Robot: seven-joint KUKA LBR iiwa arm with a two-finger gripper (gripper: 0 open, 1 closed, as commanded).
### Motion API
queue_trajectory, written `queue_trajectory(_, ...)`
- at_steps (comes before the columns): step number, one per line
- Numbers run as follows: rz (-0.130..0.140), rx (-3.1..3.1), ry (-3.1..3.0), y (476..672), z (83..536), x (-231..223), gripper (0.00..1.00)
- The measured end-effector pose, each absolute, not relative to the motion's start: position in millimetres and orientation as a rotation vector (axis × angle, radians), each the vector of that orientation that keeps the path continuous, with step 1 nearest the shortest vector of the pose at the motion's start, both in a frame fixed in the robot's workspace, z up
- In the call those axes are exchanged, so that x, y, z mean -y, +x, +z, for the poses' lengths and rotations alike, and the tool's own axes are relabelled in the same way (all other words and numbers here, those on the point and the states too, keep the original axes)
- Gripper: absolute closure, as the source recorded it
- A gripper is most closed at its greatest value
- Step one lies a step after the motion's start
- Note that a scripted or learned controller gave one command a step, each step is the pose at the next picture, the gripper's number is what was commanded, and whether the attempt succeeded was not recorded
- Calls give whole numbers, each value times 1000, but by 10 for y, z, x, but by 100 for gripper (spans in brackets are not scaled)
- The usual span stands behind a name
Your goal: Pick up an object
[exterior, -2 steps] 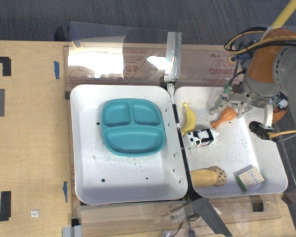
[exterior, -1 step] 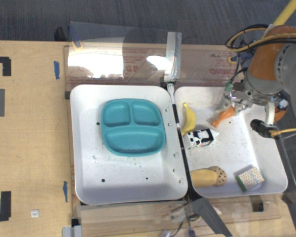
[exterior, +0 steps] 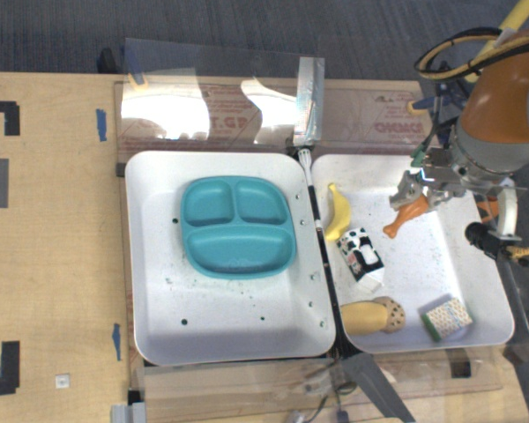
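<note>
Gripper [exterior: 420, 192] of the grey and orange arm, positioned over the far part of the right bin [exterior: 476, 263], with an orange carrot-shaped object [exterior: 404, 217] between its fingers; the carrot slants downward toward the bin's middle, its lower tip above the white floor. Whether that tip touches the floor cannot be told.

Right bin, contents: a yellow banana [exterior: 337, 211] lies against the bin's left wall, near its far-left corner. Just beside it, toward the near edge, rests a small black-and-white patterned item [exterior: 361, 254], tilted. A tan, loaf-shaped object [exterior: 371, 316] with a speckled end sits at the near-left corner. A small block [exterior: 447, 317] with a green side and a patterned top lies near the near-right corner, well apart from the carrot.

Left bin [exterior: 150, 263], contents: a teal divided plate [exterior: 239, 227] with three compartments, two small ones on the far side and one large one on the near side, lies flat in the bin's far half. Dark specks are scattered on the white floor around it.

Both bins stand side by side on the surface [exterior: 44, 236], their inner walls touching.
</note>
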State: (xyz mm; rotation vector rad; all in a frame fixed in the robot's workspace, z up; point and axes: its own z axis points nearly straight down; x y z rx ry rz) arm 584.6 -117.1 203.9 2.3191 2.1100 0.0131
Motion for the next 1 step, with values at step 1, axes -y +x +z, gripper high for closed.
queue_trajectory(1, 1, -2010, 2413, 6063, 1950, 1224, 100)
